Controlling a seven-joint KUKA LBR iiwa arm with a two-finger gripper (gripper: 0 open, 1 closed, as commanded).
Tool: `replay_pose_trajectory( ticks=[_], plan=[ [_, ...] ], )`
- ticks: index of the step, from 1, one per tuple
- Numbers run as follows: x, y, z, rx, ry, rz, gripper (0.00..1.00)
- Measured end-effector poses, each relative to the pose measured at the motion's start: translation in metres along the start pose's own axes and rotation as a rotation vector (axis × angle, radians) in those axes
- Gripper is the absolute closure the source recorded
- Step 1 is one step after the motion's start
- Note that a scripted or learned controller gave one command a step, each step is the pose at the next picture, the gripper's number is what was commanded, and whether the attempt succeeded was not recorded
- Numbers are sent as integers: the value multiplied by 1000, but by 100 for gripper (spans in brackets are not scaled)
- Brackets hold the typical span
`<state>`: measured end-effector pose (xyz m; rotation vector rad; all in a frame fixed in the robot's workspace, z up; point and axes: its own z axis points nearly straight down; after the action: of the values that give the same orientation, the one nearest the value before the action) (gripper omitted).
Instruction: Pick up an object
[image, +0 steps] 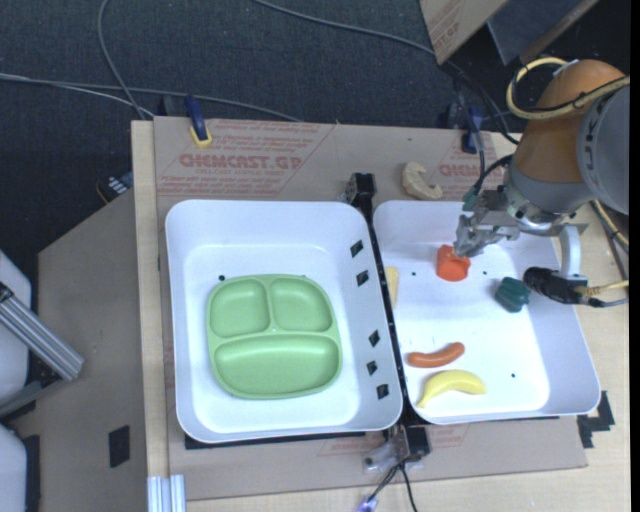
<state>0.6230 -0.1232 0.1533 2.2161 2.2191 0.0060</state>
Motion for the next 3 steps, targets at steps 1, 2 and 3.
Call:
replay_pose_trajectory(
  ticks=[1,2,3],
  plan=[
    [-7,-4,-59,-1,0,2,100],
    [-7,-3,-74,3,1,1,100],
    [46,7,-80,4,3,-4,100]
  ],
)
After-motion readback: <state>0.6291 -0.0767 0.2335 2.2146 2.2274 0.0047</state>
